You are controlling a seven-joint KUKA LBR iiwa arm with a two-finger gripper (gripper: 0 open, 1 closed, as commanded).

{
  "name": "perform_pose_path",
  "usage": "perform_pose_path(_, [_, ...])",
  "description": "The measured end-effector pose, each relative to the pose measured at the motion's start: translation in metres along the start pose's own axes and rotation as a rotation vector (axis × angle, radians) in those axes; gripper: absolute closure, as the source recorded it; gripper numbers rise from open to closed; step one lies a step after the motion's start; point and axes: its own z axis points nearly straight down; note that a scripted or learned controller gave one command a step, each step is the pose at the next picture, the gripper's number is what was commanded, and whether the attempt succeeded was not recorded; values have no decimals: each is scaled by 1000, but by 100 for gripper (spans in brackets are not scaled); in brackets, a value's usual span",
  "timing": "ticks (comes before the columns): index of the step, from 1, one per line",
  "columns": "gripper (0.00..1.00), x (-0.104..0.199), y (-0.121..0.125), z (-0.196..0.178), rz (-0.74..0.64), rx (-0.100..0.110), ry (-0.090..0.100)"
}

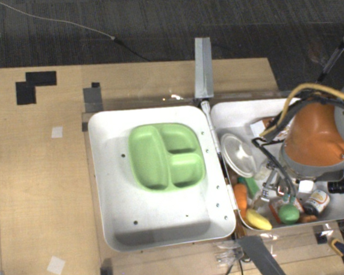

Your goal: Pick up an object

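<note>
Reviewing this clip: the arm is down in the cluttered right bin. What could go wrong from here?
1. The gripper sits among tightly packed items, the carrot, banana and green round fruit, so it may nudge neighbours or catch two at once.
2. The metal cup lies tipped beside it; it could roll when bumped.
3. The arm and its cables cover part of the right bin, so a miss could be hard to judge.
</note>
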Motion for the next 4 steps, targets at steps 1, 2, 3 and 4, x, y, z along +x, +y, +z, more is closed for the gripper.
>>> perform_pose_path(1, [0,-10,-18,0,-4,-2,1])
perform_pose_path(2, [0,-108,-27,5,-100,3,9])
perform_pose_path(3, [0,-79,24,4,-56,1,7])
perform_pose_path(4, [0,-30,-30,1,50,1,3])
